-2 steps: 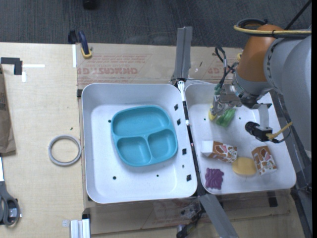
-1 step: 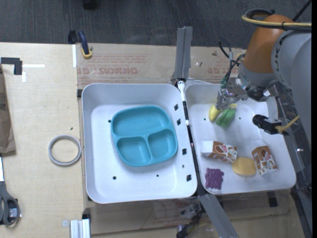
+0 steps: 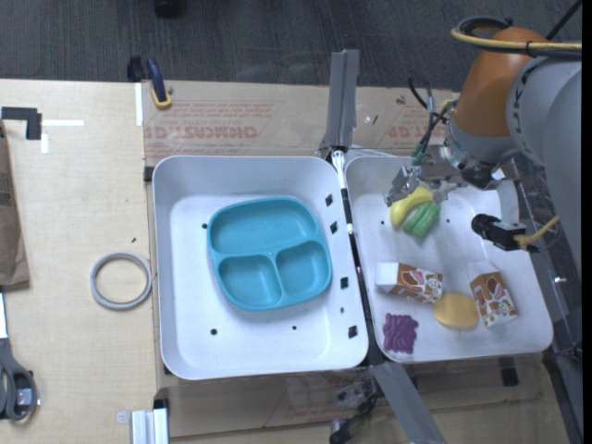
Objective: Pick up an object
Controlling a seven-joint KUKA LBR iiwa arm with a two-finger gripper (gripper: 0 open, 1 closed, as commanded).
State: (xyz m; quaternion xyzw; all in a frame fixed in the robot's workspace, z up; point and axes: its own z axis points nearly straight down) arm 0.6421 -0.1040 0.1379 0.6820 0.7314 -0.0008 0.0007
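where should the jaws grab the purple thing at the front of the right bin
Across its narrow width, coming straight down from above. The purple piece lies flat and low on the floor of the right bin, longer front to back than wide, with bare floor on both long sides. The carton behind it sits apart, so a vertical approach looks unobstructed.

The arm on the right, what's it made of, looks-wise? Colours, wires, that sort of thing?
The arm is smooth and rounded, light grey with a broad orange band above the wrist. A yellow cable loops over the top of it, and thin dark wires run down toward the wrist. The gripper is a small cluster of grey metal and dark parts.
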